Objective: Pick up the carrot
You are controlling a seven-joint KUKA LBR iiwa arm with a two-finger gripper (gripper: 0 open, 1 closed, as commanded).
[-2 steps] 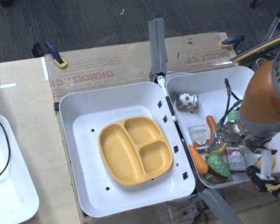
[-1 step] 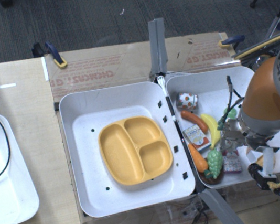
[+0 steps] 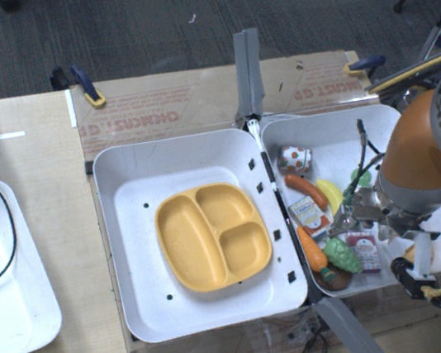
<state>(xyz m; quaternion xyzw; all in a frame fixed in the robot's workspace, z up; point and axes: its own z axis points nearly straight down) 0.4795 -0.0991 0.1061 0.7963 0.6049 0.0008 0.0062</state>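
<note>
Orange carrot (image 3: 311,249) lies by right bin's (image 3: 325,124) left wall; gripper (image 3: 359,215) hovers near, grip state can't tell.

The carrot (image 3: 311,250) is orange. The divided plate (image 3: 212,236) is yellow in its white bin (image 3: 125,254). A red sausage (image 3: 306,190), a yellow banana (image 3: 330,195) and a green vegetable (image 3: 342,255) lie in the other white bin (image 3: 329,125).

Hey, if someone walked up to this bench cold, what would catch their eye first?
Probably the yellow divided plate, alone in the left bin. Next, the grey arm with its orange band reaching over the right bin, where the carrot lies among crowded toy food near the divider.
</note>
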